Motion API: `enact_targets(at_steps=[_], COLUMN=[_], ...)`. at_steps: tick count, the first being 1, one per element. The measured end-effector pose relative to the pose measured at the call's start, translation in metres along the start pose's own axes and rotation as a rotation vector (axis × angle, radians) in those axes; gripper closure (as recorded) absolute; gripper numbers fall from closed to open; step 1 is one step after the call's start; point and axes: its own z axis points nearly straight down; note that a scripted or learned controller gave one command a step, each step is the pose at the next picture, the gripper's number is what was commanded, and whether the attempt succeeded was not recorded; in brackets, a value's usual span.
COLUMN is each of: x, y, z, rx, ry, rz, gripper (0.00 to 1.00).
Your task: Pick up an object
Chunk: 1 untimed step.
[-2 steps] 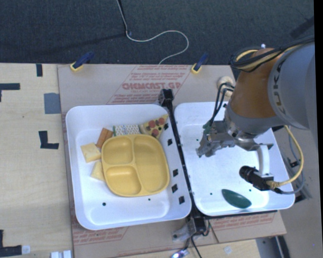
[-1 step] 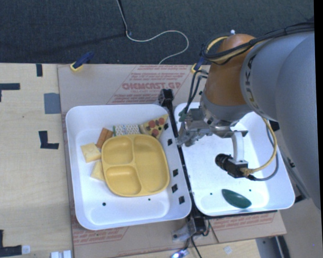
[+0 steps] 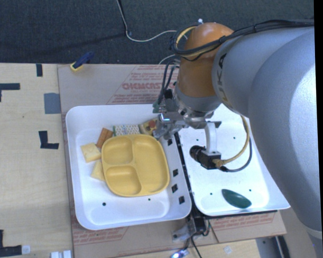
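A yellow divided plate [image 3: 135,165] lies in the left bin [image 3: 85,208]. Beside and partly under its left edge are pale cracker-like pieces [image 3: 91,152] and a brown piece [image 3: 104,137]. A patterned item [image 3: 125,129] peeks out behind the plate's far edge. My gripper [image 3: 164,125] hangs over the left bin's far right corner, just past the plate's far right rim, close to a small multicoloured object [image 3: 150,124]. A dark green oval object [image 3: 236,198] rests in the right bin [image 3: 259,202] near its front edge.
The grey arm with its orange band [image 3: 201,50] covers the upper right and much of the right bin. A black cable fitting [image 3: 205,157] hangs over the right bin. The bins sit on cardboard [image 3: 96,86]; a yellow-blue clip [image 3: 81,61] lies at its far left corner.
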Motion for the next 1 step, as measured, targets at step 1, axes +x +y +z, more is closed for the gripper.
enact_targets(at_steps=[1], x=[0.0131], y=[0.0091], z=[-0.0083], rx=[0.001], ry=[-0.001], rz=[0.005], gripper=[1.0])
